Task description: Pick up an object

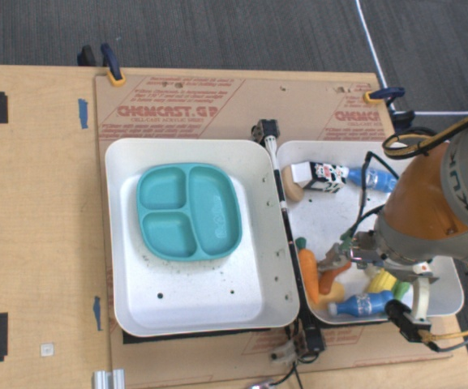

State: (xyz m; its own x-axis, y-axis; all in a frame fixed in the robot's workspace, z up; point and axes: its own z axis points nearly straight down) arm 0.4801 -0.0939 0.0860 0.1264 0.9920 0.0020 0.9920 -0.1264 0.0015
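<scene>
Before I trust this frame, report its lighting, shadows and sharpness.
Camera view: even, soft lighting with no harsh glare; a faint shadow lies along the left bin's near rim; the teal plate is sharp; the small items under the arm are blurry and hard to separate.

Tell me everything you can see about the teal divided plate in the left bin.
The teal divided plate is a rounded-corner tray, plastic by its look, with three compartments: two smaller ones stacked on the camera view's left and one long one on the right. It lies flat, right side up, on the floor of the left bin, toward the bin's far side. Dark specks dot the bin floor near its front edge.
</scene>
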